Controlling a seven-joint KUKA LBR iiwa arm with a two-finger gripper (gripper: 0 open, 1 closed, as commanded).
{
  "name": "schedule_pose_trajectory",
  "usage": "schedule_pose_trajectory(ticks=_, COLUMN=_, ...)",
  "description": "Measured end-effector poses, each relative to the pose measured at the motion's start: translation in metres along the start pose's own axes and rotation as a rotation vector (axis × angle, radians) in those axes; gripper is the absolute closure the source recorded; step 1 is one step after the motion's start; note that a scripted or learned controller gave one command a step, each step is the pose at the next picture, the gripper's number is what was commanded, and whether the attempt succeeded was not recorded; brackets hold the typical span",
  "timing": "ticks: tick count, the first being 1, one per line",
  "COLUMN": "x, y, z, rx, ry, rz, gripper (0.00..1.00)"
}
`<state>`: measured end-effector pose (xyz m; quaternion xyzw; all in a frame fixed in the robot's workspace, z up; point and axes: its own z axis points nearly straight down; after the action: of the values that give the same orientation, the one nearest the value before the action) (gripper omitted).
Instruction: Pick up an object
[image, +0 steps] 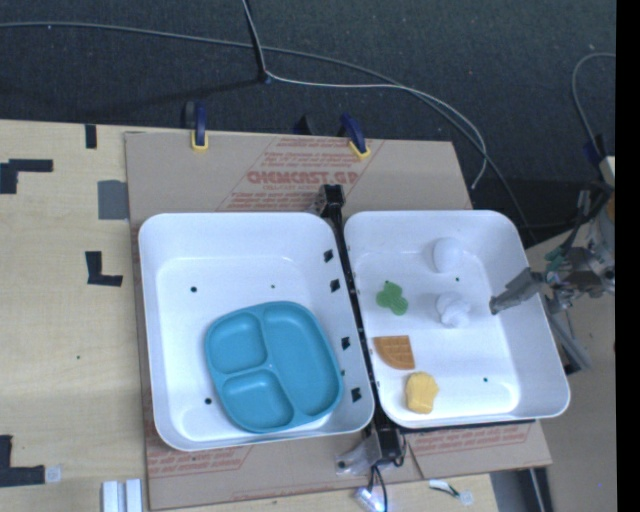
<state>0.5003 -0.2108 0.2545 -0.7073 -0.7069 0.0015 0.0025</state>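
2 shallow white plastic bins sit side by side on a cardboard sheet that covers the wooden desk. The left bin holds a teal plastic divided plate with 3 compartments, lying toward the bin's 5 o'clock corner. The right bin holds 5 small things. A green lumpy toy lies at 9 o'clock, near the divider between the bins. An orange waffle-patterned wedge lies at 7 o'clock, and a yellow rounded block lies just beside it toward 6 o'clock. A white rounded object sits at 12 o'clock, and a second white object lies near the bin's centre.

The gripper reaches in over the right bin's rim at 3 o'clock, its dark tip near the central white object but apart from it. I cannot tell how its jaws stand. Nothing appears in its grasp.

2 blue clamps pin the cardboard's far edge at 12 o'clock.
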Motion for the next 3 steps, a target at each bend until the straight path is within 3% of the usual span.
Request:
schedule_pose_trajectory(ticks=1, x=0.0, y=0.001, z=-0.002, rx=-0.005, ry=-0.001, rz=-0.001, gripper=0.0)
schedule_pose_trajectory(ticks=3, x=0.003, y=0.003, z=0.111, rx=0.0, ry=0.0, rz=-0.001, gripper=0.0)
